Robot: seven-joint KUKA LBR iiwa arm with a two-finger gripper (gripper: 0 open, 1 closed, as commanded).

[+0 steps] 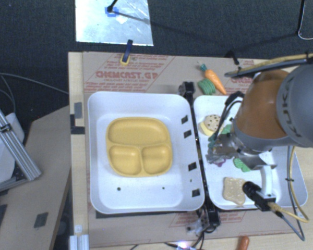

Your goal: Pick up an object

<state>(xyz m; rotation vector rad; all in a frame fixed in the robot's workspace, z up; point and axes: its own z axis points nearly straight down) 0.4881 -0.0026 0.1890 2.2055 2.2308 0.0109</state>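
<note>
L bin (99,191) holds yellow divided plate (139,145), well apart from arm; R bin (301,191): cookie (211,122) just upper-left of gripper (219,154), toast slice (232,189) just below-right of it, green item (242,164) beside it under wrist; gripper low over bin, open/shut can't tell; carrot (214,78) on desk (161,69) behind bin.

Red printed lettering runs across the flat brown cardboard sheet (141,69) that lies under the two bins, above the left one; it appears to read "CHEMCAST GP", though the last letters are unclear. Fainter red print below it and along the sheet's lower edge is too small to read. The grey arm (302,105) carries dark letters reading "KUK".
</note>
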